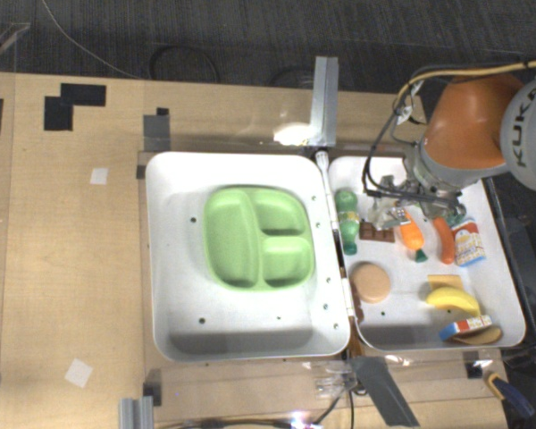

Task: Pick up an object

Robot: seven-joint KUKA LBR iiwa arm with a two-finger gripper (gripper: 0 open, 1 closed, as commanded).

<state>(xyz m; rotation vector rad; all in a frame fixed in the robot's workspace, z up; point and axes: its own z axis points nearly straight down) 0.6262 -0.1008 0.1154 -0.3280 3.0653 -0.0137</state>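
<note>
The right bin [509, 315] holds several small items. A green bottle [346, 211] lies along its left wall, with a brown block [375, 232] beside it. An orange carrot-like piece [413, 237] and a red-orange piece [444, 239] lie near the middle, and a red and white packet [467, 243] is to their right. A tan round disc [372, 282], a yellow banana [452, 298] and a blue and brown item [469, 329] sit toward the front. My gripper [402, 208] hangs low over the bin's back part, just above the orange piece and the brown block.
The left bin [174, 320] carries a green divided plate [257, 237]. A metal post [324, 101] rises behind the wall between the bins. Black cables [375, 164] loop from the wrist over the right bin's back edge.
</note>
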